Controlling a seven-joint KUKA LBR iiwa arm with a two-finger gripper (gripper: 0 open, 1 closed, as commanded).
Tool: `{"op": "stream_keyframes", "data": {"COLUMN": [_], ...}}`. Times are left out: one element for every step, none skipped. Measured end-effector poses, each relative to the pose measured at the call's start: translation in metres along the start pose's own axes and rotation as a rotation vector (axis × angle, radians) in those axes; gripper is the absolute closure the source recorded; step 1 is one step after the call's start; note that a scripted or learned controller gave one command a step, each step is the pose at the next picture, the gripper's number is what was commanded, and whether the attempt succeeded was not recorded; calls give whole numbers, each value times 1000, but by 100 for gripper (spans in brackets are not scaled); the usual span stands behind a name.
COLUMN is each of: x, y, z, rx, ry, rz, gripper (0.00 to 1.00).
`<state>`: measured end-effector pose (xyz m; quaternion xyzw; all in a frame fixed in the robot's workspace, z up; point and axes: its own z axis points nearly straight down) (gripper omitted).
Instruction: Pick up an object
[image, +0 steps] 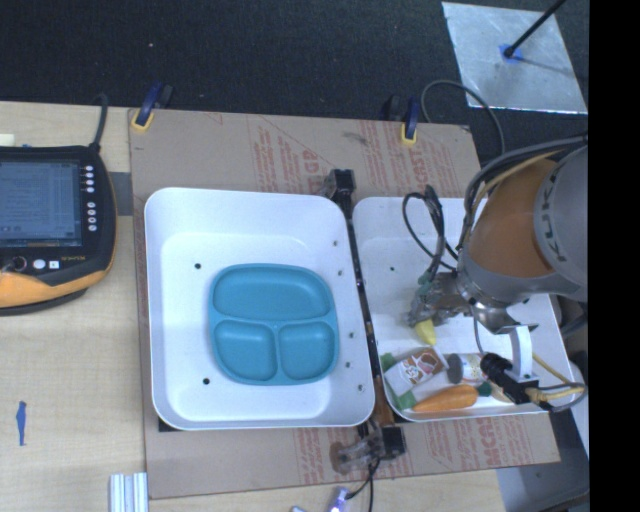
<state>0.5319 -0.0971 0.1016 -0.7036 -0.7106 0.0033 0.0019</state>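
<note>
A dark control pendant (45, 225) with a grey screen and an orange rim is seen lying on the pale wooden tabletop (60, 400), far to the left of the pincer (432, 305). A brown cardboard sheet (260, 150) is spread under both bins. The left bin (165, 240), of smooth white plastic with rounded corners, is set well left of the pincer, and a glossy blue plate (272, 322) divided into three compartments is laid in its middle. The right bin (385, 250), also white and shallow, is reached into by the pincer, which is lowered near its centre. Whether the pincer is apart or together cannot be told, and nothing can be made out clamped in it. A small yellow piece (425, 331) is found just beside the pincer, on its near side; contact cannot be judged. Further toward the bin's near edge, a crinkled brown-and-white packet (415, 368) and a tapered orange carrot (445, 401) are laid close together.
</note>
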Motion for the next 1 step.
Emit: {"op": "stream_keyframes", "data": {"x": [63], "y": [36], "z": [-91], "rx": [-5], "ry": [3], "rz": [6], "gripper": [100]}}
